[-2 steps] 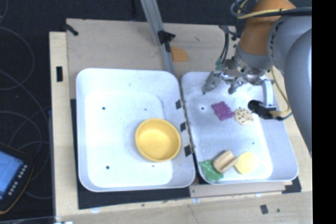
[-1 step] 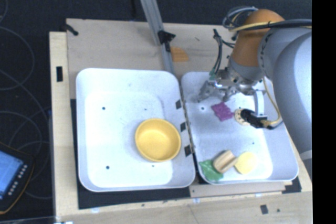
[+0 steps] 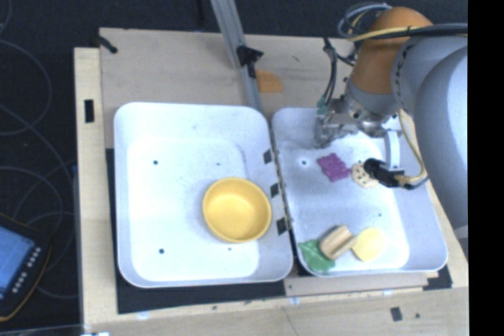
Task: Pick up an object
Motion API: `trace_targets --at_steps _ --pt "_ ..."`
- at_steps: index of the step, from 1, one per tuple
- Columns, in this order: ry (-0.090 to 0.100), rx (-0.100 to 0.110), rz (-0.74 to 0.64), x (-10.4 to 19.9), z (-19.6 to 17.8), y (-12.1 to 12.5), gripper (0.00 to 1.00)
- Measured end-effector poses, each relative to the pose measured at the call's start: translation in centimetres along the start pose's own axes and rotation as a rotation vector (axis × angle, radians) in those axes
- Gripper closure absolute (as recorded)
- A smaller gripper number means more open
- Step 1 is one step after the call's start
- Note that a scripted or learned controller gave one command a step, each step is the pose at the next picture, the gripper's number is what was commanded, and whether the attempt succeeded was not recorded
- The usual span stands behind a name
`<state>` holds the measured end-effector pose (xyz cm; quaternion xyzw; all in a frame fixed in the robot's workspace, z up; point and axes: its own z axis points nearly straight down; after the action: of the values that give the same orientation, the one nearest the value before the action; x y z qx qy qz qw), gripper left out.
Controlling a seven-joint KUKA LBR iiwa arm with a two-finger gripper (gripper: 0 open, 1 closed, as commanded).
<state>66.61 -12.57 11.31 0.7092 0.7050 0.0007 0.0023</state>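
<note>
Camera view, jaws' state cannot be told, low over right bin, purple piece just beside them, yellow bowl well apart.

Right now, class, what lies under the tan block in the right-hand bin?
The tan block lies partly on a green object, beside a yellow piece. The part of the green object beneath the block is covered, so its full shape cannot be seen.

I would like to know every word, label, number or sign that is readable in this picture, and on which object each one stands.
No text can be read in this view.
The small cube with dark dots in the right bin: looks like dice pips, too blurred to count.
The lit blue screen at the left edge: too blurred to read.
The yellow bowl, purple piece and orange tag: no marking visible.
</note>
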Motion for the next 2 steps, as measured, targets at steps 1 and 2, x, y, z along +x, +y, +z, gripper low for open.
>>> trace_targets --at_steps 1,2 --pt "0.002 -0.004 -0.005 -0.4 -6.1 1.0 1.00" --pt "0.002 -0.002 -0.008 -0.5 -9.9 1.2 1.00"
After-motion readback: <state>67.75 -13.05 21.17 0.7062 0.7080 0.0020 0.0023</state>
